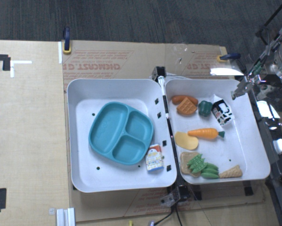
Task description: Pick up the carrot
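While the jaws (239, 91) are parked at the right bin's far rim, opening not discernible, the carrot (205, 133) is noted well below-left; neighbouring yellow slice (186, 141) risks being caught instead

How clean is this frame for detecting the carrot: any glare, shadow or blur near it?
In the camera view, the orange plastic carrot with a green tip is sharp and evenly lit, casting only a faint shadow on the white right-hand bin; bright glare sits on the metal hardware at the right edge, and that hardware looks blurred.
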You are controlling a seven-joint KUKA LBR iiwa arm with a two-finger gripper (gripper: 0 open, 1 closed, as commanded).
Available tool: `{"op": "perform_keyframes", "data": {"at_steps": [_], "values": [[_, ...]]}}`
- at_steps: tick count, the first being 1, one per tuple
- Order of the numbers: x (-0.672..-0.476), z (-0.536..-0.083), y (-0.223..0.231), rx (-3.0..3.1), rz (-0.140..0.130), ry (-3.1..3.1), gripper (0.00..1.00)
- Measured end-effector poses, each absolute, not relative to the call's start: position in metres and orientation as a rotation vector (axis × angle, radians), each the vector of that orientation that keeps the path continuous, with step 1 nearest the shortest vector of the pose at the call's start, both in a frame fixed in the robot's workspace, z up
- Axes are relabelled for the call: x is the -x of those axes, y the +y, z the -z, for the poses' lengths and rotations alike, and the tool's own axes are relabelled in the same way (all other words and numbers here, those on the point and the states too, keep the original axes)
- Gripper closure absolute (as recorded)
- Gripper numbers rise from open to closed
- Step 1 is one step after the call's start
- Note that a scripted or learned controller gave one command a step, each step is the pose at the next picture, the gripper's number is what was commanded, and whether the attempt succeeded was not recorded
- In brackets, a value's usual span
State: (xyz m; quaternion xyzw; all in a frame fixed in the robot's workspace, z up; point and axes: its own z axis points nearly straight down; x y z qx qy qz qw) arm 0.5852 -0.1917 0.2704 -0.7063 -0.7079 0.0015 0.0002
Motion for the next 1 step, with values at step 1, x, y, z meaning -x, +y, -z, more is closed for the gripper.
{"op": "perform_keyframes", "data": {"at_steps": [1], "values": [[-0.5407,-0.1777,-0.1609,2.292,-0.004,-2.147,0.00]]}}
